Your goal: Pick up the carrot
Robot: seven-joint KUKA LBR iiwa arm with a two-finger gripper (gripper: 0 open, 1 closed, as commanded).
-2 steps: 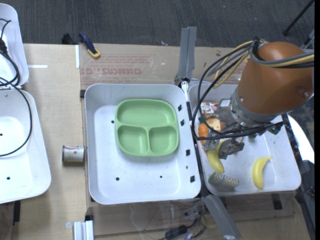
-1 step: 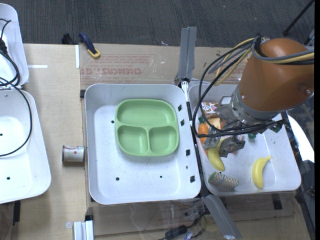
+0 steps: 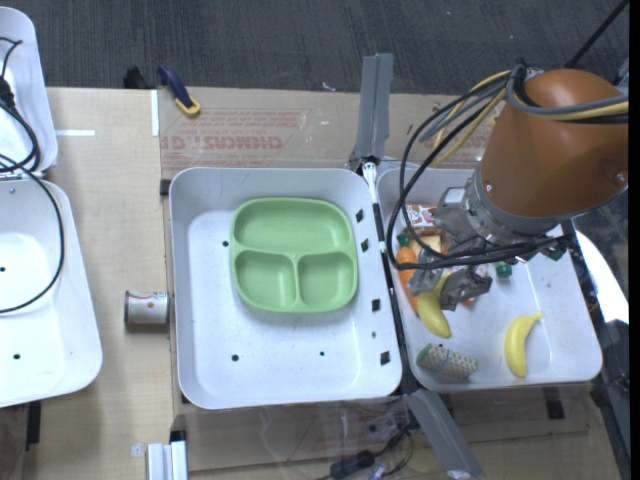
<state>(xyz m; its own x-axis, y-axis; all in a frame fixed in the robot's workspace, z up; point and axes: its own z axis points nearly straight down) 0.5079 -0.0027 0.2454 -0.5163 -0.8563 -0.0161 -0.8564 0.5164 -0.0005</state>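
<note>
The carrot (image 3: 407, 257) lies in the right bin (image 3: 570, 368), by its left wall, partly hidden under cables; the gripper (image 3: 462, 286) hangs just beside it, its state impossible to tell; a banana (image 3: 432, 313) lies just below the carrot, another banana (image 3: 518, 342) farther right. The green plate (image 3: 294, 253) sits in the left bin (image 3: 200, 298), across the wall from the carrot.

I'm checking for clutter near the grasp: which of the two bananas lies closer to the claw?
The banana just below the claw, left in the bin; the other banana lies apart, toward the bin's right front.
</note>
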